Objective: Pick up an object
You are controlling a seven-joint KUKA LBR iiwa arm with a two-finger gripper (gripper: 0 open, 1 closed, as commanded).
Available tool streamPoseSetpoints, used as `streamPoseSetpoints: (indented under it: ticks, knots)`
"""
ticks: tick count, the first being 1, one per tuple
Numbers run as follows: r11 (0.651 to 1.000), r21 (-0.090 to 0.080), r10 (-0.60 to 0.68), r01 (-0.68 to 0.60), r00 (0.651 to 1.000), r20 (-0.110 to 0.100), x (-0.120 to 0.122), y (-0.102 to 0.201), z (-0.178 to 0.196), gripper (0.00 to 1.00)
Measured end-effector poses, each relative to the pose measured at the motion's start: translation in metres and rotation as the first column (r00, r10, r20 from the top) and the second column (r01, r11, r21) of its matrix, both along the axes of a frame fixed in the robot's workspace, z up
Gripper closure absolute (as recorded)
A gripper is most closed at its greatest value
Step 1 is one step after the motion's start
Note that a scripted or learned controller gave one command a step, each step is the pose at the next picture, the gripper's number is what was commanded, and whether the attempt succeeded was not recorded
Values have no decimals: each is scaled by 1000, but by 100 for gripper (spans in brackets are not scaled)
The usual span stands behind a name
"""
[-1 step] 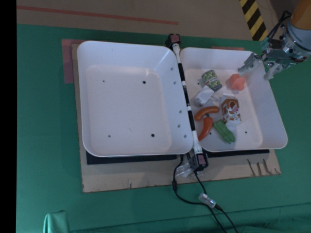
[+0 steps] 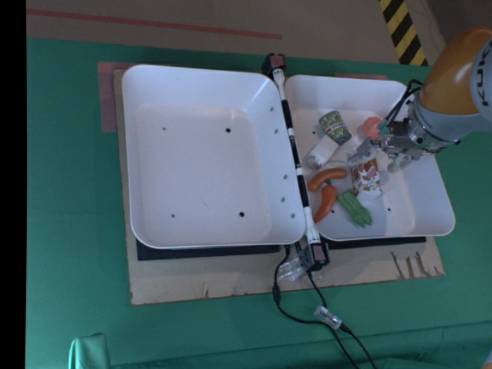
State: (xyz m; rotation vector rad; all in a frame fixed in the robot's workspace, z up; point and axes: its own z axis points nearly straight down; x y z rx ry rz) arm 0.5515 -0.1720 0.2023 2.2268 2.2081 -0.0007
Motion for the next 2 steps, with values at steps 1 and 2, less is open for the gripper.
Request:
streamPoseSetpoints:
  ticks: [1, 2]
  knots:
    - [1000, -6, -7, 7, 1000, 12, 2, -3, 15, 100]
    - [1000, -2, 2, -2, 1000, 9, 44, 32, 157, 100]
